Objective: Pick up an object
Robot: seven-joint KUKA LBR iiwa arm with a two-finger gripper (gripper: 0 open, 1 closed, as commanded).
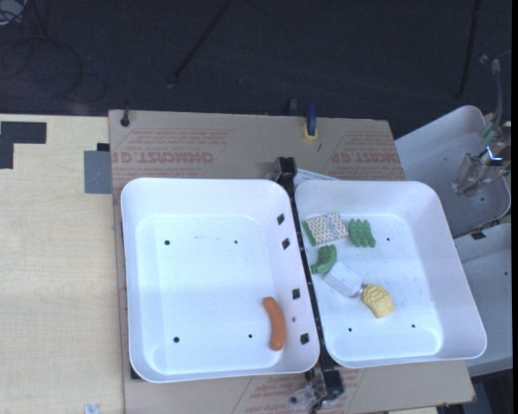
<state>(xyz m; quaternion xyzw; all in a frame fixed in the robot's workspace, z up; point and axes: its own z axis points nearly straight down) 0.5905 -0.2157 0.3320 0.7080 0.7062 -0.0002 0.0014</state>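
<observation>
An orange sausage-shaped piece (275, 323) lies in the left bin (155, 205) near its front right corner. In the right bin (432, 231) a cluster sits near the left wall: a checkered pad (325, 228), a dark green lump (361, 232), a second green piece (325, 259), a pale grey block (343, 279) and a yellow lump (377, 299). My gripper (482, 172) hangs at the far right edge of the view, beyond the right bin's back right corner, well away from every object, with nothing seen in it.
A black divider strip (295, 257) with clips runs between the two bins. Both bins rest on a cardboard sheet (242, 145). A grey-white curved surface (440, 145) lies behind the right bin, under the gripper. A wooden bench top (43, 274) extends to the left.
</observation>
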